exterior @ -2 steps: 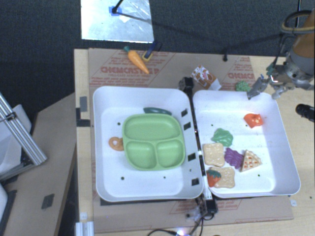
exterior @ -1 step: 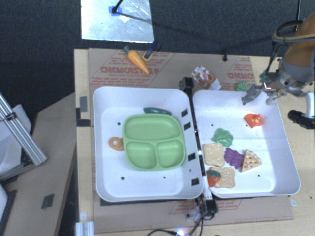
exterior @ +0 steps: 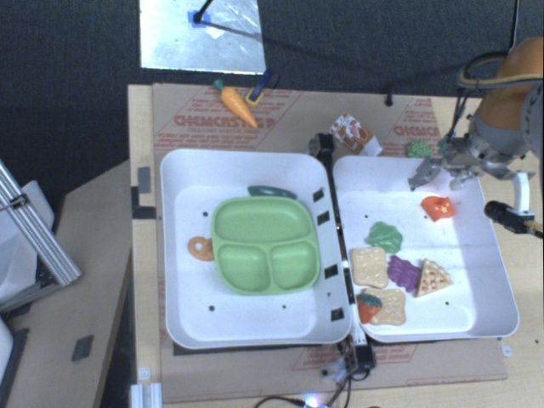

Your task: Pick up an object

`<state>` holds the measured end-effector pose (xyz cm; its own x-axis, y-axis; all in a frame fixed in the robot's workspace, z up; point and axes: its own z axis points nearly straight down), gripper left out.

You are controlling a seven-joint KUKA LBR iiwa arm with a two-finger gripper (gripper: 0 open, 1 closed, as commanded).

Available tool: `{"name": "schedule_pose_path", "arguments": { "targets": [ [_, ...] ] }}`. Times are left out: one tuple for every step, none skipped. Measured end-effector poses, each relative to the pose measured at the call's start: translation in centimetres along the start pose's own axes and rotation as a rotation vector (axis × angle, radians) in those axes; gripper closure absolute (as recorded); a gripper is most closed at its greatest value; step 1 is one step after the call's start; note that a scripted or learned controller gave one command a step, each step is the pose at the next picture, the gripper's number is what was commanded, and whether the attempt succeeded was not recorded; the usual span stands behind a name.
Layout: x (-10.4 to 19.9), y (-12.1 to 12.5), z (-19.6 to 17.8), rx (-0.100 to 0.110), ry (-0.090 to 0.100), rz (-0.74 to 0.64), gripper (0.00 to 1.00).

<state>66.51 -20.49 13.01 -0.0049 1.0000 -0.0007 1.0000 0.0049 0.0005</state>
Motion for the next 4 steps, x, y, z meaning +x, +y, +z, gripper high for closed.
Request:
{"name": "schedule_pose_path", "arguments": {
  "targets": [
    [0.1, 0.0, 4.7, 0.001, 0.0, -0.001, 0.0],
    [0.0, 0.2, 3.3, -0.006, -0.002, -0.003, 1.0],
    [0.4, 0.0, -3.1, -0.007, -0.001, 0.0, 1.0],
    [0.1, 0.7, -7.7, -0.006, -0.001, -0.001, 1.0]
  ]
}}
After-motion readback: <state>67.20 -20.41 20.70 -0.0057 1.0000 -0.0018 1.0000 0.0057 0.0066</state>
